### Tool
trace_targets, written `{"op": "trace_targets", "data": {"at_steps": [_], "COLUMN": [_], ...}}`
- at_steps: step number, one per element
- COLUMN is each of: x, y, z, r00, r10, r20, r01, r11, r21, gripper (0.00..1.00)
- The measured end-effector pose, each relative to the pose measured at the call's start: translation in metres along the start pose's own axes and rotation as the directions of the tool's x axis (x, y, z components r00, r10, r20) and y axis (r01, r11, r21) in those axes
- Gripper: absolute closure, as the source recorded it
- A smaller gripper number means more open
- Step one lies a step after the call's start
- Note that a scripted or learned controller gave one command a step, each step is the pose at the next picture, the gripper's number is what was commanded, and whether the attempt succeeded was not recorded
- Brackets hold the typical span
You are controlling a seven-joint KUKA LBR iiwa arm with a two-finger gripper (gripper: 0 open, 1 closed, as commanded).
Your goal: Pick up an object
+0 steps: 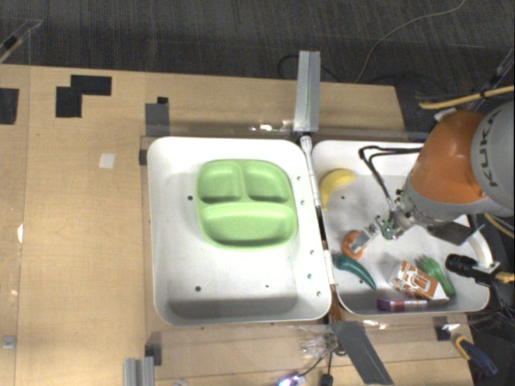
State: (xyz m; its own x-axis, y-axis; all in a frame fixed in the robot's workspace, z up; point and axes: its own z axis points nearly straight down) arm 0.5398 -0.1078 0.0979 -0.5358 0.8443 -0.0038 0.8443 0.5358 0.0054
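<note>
My gripper (376, 232) hangs low inside the right bin (475, 300), reaching in below the arm's orange band. Just left of it, and close to its tip, lies a small orange object (352, 243). A yellow object (336, 183) rests in the bin's far left corner. A curved green piece (356, 269) lies near the bin's left wall. Toward the front sit an orange and white box (414, 281), a green item (435, 271) beside it, and a purple stick (400, 303). Nothing shows in the gripper.
The left bin (173, 296) holds a green divided plate (245, 202). A metal rail (307, 95) stands behind the divide between the bins. Black cables (378, 167) loop over the right bin's back. The arm's body covers the right bin's right side.
</note>
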Motion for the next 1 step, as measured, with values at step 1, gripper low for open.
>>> {"op": "trace_targets", "data": {"at_steps": [1], "x": [-0.0394], "y": [0.0807], "z": [0.0044], "r00": [0.999], "r10": [-0.046], "r20": [0.011], "r01": [0.046], "r11": [0.999], "r21": [-0.013], "gripper": [0.0]}}
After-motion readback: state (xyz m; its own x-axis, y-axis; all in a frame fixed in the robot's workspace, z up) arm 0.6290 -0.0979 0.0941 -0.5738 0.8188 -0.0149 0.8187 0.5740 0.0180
